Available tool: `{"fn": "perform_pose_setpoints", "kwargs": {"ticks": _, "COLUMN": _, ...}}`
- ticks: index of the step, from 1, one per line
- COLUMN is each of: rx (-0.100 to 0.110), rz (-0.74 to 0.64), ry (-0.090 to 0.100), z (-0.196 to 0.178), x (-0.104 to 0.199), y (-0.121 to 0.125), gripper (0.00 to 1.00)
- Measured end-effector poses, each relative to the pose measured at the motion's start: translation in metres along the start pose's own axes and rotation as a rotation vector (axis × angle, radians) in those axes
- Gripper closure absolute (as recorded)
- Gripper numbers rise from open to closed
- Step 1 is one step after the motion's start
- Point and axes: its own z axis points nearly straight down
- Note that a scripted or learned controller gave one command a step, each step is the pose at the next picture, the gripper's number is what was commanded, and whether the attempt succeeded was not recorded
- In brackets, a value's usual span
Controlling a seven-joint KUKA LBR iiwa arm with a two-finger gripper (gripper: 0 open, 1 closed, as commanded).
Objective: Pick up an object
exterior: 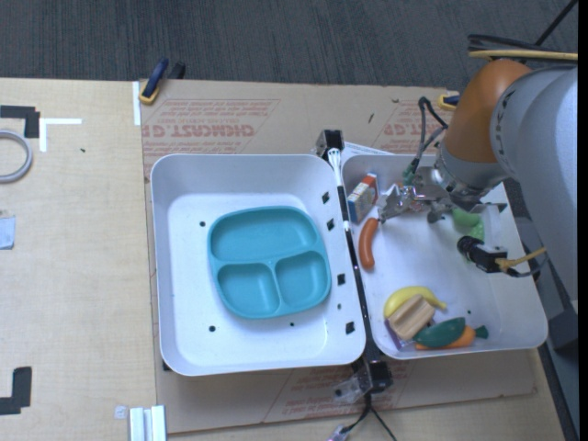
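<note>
two bins sit side by side, and my arm's gripper (397, 202) hangs low over the far part of the right bin (514, 333); i cannot tell how it is set. i judge this the approach step, nothing lifted yet. the likeliest target, the hot dog (367, 243), lies just beside the gripper against the dividing wall; a small box (364, 194) stands nearby. banana (412, 299), bread (411, 319) and carrot (447, 334) crowd the near corner. the teal tray (269, 261) rests in the left bin (175, 274). next i'd centre over the hot dog and descend.

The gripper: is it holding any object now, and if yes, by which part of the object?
It cannot be told. The gripper hangs over the right bin near the hot dog, but no object shows between its fingers.
</note>
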Motion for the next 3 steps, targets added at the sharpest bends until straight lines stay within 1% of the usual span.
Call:
{"fn": "perform_pose_setpoints", "kwargs": {"ticks": 1, "rx": 0.001, "rz": 0.006, "ry": 0.0, "z": -0.046, "x": 0.02, "y": -0.067, "gripper": 0.0}}
{"fn": "perform_pose_setpoints", "kwargs": {"ticks": 2, "rx": 0.007, "rz": 0.003, "ry": 0.002, "z": 0.0, "x": 0.007, "y": 0.017, "gripper": 0.0}}
{"fn": "perform_pose_setpoints", "kwargs": {"ticks": 3, "rx": 0.001, "rz": 0.001, "ry": 0.0, "z": -0.1, "x": 0.06, "y": -0.035, "gripper": 0.0}}
